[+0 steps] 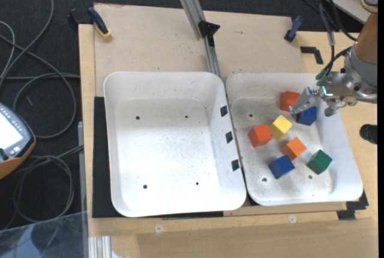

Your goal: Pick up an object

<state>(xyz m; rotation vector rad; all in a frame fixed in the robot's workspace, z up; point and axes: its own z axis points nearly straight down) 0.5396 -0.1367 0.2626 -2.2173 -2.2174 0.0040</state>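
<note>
Arm: it [366,53] comes in from the right side, above the right bin [342,191].
Hand: it [315,102] is low over the far part of the right bin. I cannot tell if it is apart or together.
Dark blue cube: it [307,116] lies just under the hand, maybe touching it. I cannot tell if it is held.
Red-orange cube: it [289,99] lies just left of the hand, near the far wall of the bin.
Yellow cube: it [281,125] is in the middle of the right bin, beside a red cube [260,135].
Orange cube: it [294,146] is nearer to the camera, between the yellow one and a blue cube [281,166].
Green cube: it [319,161] is near the right wall of the bin.
Left bin: it [120,101] stands beside the right bin on the table [150,41].
</note>
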